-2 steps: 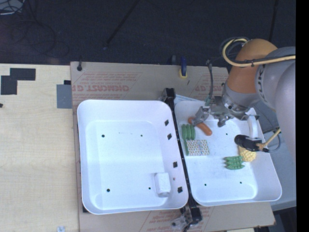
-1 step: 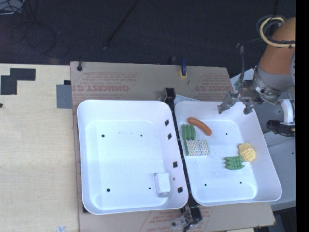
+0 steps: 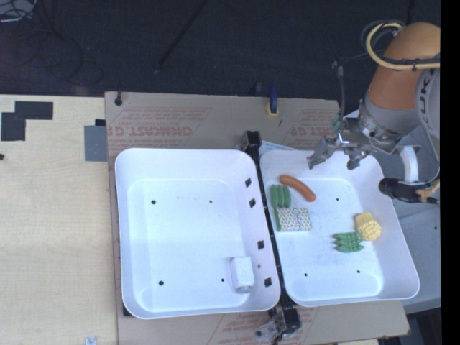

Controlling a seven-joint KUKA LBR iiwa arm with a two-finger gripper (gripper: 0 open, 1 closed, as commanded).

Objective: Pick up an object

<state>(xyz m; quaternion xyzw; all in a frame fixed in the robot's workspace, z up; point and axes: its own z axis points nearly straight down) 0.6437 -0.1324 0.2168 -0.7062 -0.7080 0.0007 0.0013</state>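
The right bin (image 3: pixel 388 279) holds several small items: an orange sausage (image 3: pixel 297 187), a green pod (image 3: pixel 280 197), a pale speckled block (image 3: pixel 295 220), a green pea pod (image 3: pixel 347 242) and a yellow corn piece (image 3: pixel 369 228). A white block (image 3: pixel 241 272) lies near the front right corner of the left bin (image 3: pixel 136 264). My gripper (image 3: pixel 333 158) hangs above the far edge of the right bin, up and to the right of the sausage. Its two fingers are spread apart with nothing between them.
The two bins stand side by side on a cardboard sheet (image 3: pixel 187 124), joined by black clips (image 3: pixel 252 141) along their shared wall. A blue and yellow clamp (image 3: pixel 273 100) sits at the cardboard's far edge. Light wooden bench (image 3: pixel 50 236) extends to the left.
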